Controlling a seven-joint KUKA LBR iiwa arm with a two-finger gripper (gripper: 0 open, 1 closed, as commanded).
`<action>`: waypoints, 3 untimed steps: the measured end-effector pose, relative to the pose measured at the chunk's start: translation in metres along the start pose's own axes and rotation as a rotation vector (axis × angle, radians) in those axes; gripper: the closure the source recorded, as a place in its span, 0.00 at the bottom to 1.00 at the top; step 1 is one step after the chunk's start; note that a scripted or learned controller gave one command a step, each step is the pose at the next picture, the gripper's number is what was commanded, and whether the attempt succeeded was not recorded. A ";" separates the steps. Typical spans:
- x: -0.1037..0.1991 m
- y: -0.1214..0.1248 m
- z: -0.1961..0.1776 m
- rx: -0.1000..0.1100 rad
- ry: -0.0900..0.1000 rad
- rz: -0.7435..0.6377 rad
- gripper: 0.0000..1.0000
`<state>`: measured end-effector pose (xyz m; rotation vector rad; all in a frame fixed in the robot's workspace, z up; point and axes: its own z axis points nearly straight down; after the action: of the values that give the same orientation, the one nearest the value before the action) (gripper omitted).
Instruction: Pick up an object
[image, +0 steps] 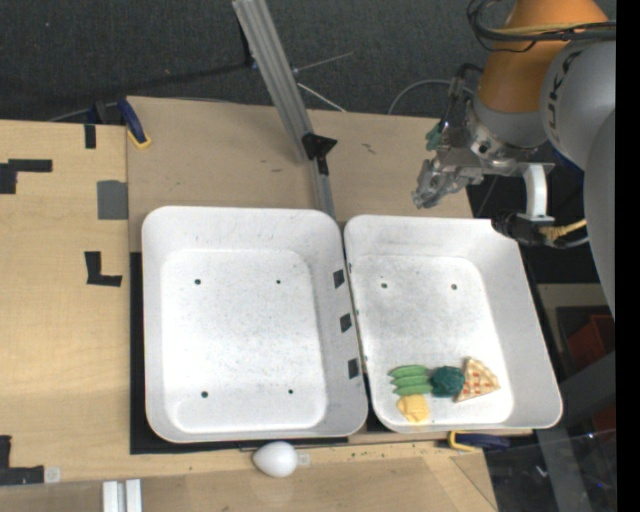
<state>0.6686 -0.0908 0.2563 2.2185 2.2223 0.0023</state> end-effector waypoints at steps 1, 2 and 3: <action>0.054 -0.028 -0.001 0.005 0.002 -0.004 1.00; 0.098 -0.061 0.005 0.006 0.001 -0.003 1.00; 0.143 -0.097 0.003 0.007 0.002 -0.004 1.00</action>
<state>0.5712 0.0519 0.2533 2.2180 2.2313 -0.0036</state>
